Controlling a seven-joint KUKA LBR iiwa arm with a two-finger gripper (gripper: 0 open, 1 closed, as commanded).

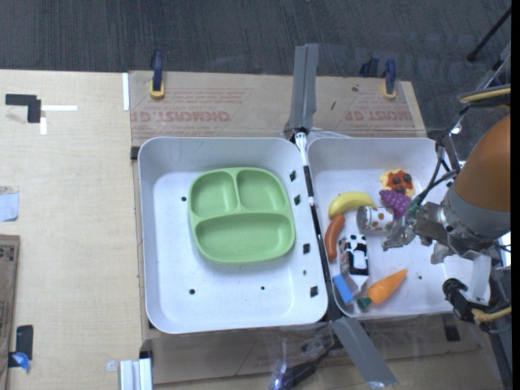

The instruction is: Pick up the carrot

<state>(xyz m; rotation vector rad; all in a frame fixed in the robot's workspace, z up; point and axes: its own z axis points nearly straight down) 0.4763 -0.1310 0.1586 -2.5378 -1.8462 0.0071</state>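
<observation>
Carrot (383,288) lies at the near edge of the right bin (422,303), tip pointing up-right, green end just beside a blue object (344,289). Gripper (398,236) hovers above it, farther in; finger state cannot be told.

Risk, judged: crowding. A descent slightly off could catch the blue object or the black-and-white item (355,255).

Farther back: sausage (333,236), can (372,218), banana (351,202), grapes (396,201).

Left bin (162,299) holds a green divided plate (242,214).
</observation>
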